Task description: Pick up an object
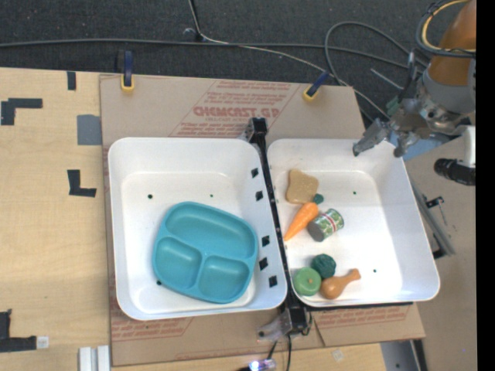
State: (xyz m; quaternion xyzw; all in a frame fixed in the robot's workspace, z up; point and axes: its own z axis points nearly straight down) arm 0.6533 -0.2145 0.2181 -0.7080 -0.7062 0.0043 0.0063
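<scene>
Claw [381, 145] spread wide, nothing in it, above right bin's [410, 207] far edge; toy carrot [301, 221] well below-left.

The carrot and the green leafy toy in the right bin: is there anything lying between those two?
Yes. In the camera view, a small can with a red-and-green label lies on its side between the carrot and the green leafy toy.

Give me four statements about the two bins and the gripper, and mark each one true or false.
1. The blue divided plate lies in the left bin. True.
2. The toy carrot lies in the left bin. False: it is in the right bin.
3. The gripper is shut on the small can. False: it is open above the right bin's far corner, holding nothing.
4. The slice of bread lies just beyond the carrot. True.
</scene>
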